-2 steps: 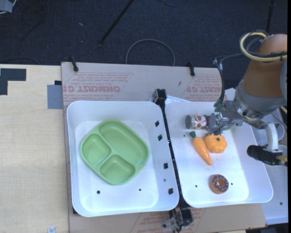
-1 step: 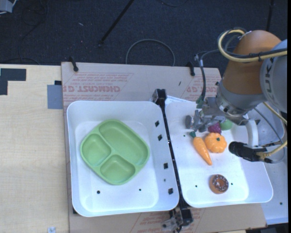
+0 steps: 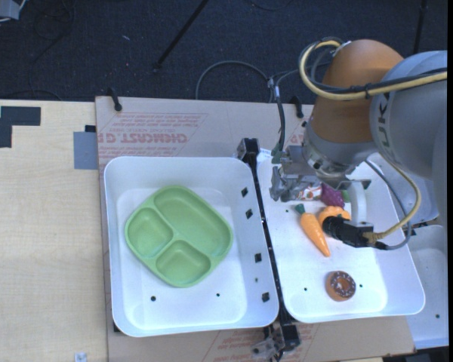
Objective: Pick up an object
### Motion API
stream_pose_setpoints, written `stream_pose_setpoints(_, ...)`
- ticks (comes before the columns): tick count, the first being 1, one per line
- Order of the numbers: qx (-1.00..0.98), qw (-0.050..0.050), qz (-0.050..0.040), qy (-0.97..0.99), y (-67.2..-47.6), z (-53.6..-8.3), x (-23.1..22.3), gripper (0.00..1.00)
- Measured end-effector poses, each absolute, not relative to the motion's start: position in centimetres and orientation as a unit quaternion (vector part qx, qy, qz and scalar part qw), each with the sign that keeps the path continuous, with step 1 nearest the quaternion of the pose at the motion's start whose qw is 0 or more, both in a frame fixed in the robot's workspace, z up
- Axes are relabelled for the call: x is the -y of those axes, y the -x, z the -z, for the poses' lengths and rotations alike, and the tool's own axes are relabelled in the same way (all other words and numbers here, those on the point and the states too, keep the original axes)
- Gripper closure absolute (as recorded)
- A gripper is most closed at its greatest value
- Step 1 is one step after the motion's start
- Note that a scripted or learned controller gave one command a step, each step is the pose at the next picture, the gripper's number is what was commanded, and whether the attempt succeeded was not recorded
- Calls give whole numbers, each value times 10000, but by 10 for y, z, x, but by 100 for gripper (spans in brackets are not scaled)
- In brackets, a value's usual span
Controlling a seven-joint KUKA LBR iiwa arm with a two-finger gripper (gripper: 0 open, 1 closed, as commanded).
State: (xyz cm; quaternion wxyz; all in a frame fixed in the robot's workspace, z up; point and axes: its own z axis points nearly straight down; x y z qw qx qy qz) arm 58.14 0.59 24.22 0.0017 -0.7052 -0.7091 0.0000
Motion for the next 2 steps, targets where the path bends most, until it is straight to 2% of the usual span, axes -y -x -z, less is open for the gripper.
stream_pose_setpoints(1,7088,15,-2,7054,-589,-247,-60,100)
stream_pose_setpoints(2,7087,17,-12,7055,-595,-229,-111,100)
